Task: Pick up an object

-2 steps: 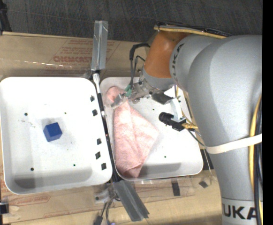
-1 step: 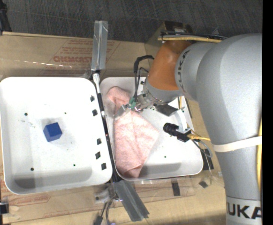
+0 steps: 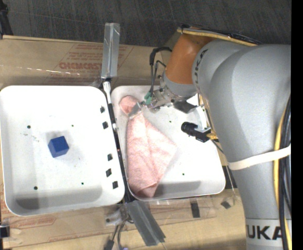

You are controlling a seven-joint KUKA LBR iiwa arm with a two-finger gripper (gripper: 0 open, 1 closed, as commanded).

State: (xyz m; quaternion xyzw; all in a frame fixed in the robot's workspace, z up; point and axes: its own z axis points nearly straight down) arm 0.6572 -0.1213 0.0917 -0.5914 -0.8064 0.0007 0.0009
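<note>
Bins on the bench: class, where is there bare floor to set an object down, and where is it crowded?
The left bin is bare all around the blue cube. The right bin is crowded: the pink cloth covers its left half, with the gripper at its top; a bare strip remains right of the cloth.

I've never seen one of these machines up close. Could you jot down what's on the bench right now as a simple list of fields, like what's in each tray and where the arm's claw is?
left bin: holds one small blue cube, lying apart from the walls
right bin: holds a pink cloth, crumpled, stretching from the far corner to the near wall
arm: grey with an orange band, reaching in from the right
gripper: low over the far end of the right bin, at the top of the pink cloth
grip: cannot tell whether the cloth is held
under the bins: brown cardboard
</note>
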